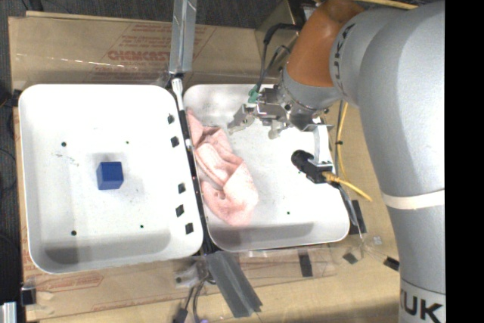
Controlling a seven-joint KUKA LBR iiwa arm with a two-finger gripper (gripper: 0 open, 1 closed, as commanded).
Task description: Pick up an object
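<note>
A small blue cube (110, 175) lies in the middle of the left bin (45, 110). A crumpled pink cloth (224, 175) is heaped along the left side of the right bin (318, 227). My gripper (257, 125) hangs over the upper part of the right bin, just right of the cloth's top end and above it. Its fingers (240, 122) are spread open with nothing between them. The arm's orange band (314, 41) and grey body cover the bin's far right corner.
A raised divider with black clips (184, 185) separates the two bins. A black fitting with a yellow cable (310, 164) hangs from the arm over the right bin's right side. Cardboard (98, 41) lies under the bins.
</note>
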